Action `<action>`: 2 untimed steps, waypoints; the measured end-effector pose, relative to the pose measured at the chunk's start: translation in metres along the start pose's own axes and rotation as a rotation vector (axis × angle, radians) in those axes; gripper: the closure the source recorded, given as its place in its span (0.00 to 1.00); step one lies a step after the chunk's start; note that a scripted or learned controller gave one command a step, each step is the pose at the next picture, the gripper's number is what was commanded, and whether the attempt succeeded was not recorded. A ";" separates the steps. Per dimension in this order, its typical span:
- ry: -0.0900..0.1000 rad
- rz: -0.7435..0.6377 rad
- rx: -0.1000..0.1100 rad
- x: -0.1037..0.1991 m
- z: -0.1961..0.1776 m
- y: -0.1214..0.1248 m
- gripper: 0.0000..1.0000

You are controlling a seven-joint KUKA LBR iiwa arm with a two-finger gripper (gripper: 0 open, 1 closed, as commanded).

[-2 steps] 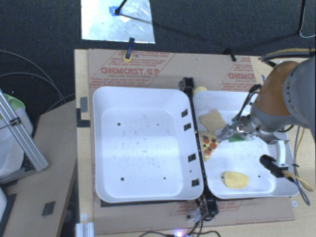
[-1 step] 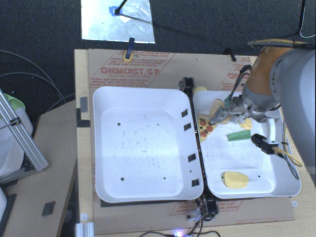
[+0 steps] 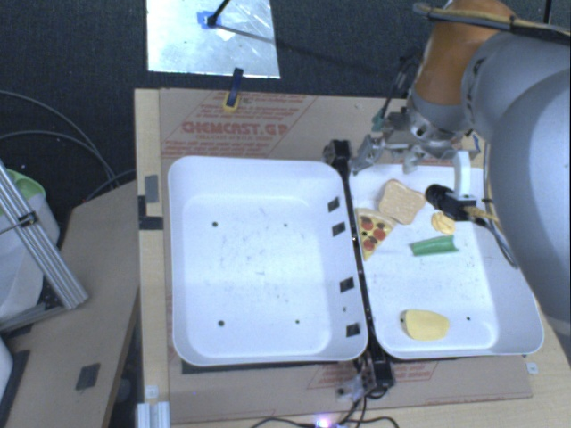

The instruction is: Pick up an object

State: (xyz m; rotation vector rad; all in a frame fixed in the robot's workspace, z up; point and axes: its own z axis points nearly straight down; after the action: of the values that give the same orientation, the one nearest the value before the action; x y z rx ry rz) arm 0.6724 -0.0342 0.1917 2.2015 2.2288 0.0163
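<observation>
The right bin (image 3: 500,328) holds several toy foods. A tan toast slice (image 3: 401,201) lies near its far left corner, with a pizza slice (image 3: 373,232) just in front of it by the divider. A green pod-shaped piece (image 3: 434,247) lies mid-bin, and a small yellow piece (image 3: 442,223) sits just behind it. A yellow rounded piece (image 3: 425,325) rests near the front edge. My gripper (image 3: 393,152) hangs over the bin's far rim, just behind the toast, under the orange band (image 3: 451,47). Nothing shows in its grasp.
The left bin (image 3: 259,328) sits beside the right one, with black clips (image 3: 339,230) along the shared edge. A black-and-white fixture (image 3: 455,193) juts over the right bin's far side. The grey arm body (image 3: 526,132) covers the right. A metal sheet (image 3: 212,25) lies beyond the bench.
</observation>
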 end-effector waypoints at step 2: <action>-0.001 0.013 0.015 -0.093 0.106 -0.074 0.00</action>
State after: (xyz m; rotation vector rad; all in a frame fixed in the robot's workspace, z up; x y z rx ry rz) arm 0.6013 -0.1278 0.0847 2.2229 2.2214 -0.0021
